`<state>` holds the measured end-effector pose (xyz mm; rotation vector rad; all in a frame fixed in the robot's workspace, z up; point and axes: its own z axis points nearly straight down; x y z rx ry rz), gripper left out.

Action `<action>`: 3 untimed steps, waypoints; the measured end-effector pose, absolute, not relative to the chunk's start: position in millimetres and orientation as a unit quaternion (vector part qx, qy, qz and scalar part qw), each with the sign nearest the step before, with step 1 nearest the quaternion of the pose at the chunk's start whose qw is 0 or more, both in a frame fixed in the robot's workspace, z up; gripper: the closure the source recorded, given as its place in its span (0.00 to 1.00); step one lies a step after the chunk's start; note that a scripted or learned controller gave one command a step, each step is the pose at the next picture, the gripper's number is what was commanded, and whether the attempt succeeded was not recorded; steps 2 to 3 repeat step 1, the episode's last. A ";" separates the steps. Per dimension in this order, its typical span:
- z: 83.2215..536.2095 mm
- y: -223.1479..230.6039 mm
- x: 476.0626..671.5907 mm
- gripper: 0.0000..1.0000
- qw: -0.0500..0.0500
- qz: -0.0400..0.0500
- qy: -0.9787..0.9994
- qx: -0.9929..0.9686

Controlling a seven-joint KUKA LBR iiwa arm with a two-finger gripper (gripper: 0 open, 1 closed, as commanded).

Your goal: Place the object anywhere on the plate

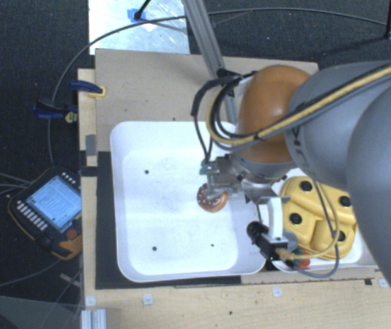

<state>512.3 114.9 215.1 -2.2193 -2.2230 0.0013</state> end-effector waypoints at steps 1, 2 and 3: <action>215.9 114.8 512.2 0.00 0.000 0.000 -0.708 -0.707; 215.9 114.8 512.2 0.00 0.000 0.000 -0.708 -0.707; 215.9 114.8 512.2 0.00 0.000 0.000 -0.708 -0.707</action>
